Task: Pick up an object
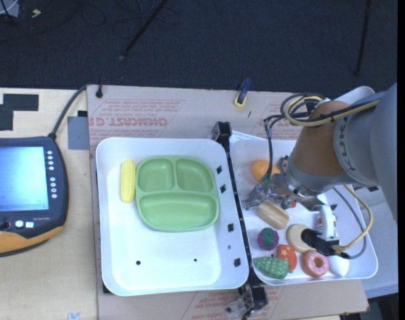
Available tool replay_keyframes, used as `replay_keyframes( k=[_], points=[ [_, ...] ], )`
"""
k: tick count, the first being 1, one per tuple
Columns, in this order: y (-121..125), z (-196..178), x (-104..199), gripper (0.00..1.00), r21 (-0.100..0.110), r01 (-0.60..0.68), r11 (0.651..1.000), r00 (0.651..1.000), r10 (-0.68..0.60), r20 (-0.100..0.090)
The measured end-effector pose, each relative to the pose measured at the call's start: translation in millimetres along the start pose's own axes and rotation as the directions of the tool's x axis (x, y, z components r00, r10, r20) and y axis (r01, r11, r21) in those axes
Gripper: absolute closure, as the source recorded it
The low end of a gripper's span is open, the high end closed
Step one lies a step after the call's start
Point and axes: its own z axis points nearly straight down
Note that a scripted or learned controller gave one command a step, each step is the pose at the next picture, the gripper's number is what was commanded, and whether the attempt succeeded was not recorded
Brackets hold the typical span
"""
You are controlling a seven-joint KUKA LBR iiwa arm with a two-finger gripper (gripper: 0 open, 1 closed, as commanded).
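Observation:
My gripper [264, 196] hangs low in the right bin [368, 262], at its left side, with the orange-banded wrist [317, 149] above it. Just under it lies a tan bread roll [274, 214], touching or nearly touching the gripper. An orange fruit [258, 170] sits right behind the gripper. Toward the front of the bin are a purple ball [268, 237], a green bumpy piece [272, 267], a red piece [287, 255], a round tan bun [298, 235], a pink donut [316, 263] and a white egg [338, 266].
The left bin [162, 272] holds a green divided plate [176, 193] and a yellow corn cob [127, 181]. The bins' divider [232, 199] runs close to the gripper's left. A control pendant [19, 192] lies far left. A black cable [352, 235] loops over the right bin.

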Motion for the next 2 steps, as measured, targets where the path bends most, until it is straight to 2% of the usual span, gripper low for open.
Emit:
replay_keyframes(
  k=[1, 2],
  points=[
    [-7.2, -2.5, -1.5, 1.0, 0.022, -0.007, 1.0, 1.0, 0.007, -0.001],
    [-7.9, -61.6, -9.3, 1.0, 0.016, -0.006, 1.0, 1.0, 0.006, 0.0]
  ],
)
